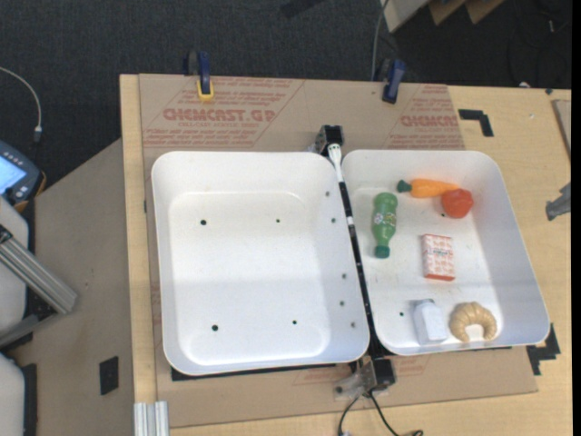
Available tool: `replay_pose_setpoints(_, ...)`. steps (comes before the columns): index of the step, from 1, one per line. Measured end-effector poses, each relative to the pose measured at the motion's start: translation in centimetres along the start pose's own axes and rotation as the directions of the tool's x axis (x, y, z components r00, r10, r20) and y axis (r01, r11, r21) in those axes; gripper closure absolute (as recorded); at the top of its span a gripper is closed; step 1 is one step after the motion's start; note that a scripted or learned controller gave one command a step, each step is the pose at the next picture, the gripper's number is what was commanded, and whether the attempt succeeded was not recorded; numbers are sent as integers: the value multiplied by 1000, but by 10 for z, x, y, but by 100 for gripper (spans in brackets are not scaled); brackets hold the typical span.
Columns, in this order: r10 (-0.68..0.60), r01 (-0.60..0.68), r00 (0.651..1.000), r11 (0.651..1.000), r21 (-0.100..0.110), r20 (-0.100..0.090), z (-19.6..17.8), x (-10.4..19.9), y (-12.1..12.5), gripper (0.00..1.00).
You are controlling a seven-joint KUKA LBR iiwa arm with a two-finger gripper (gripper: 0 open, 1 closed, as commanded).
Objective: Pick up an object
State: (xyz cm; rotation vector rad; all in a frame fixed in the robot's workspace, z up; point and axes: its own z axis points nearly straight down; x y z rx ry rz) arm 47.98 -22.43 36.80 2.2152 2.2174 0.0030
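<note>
The right bin (508,243) holds several objects. A green bottle (384,223) lies near its left wall. An orange carrot (432,188) and a red tomato (457,203) sit at the back. A red and white carton (438,257) lies in the middle. A tan croissant (474,322) and a small pale grey block (428,321) rest at the front. A small grey piece of my gripper (557,203) pokes in at the right edge of the view, outside the bin and well apart from every object.
The left bin (182,243) stands beside the right one, with a black divider strip (349,234) between them. Both rest on a cardboard sheet (272,107) held by two blue clamps (201,69) at the back.
</note>
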Motion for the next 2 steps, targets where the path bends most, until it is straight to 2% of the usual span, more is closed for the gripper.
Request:
replay_pose_setpoints(1,3,-3,1000,1000,20,-9,184,2,-4,0)
replay_pose_setpoints(2,2,-2,1000,1000,3,-1,164,1,-1,100)
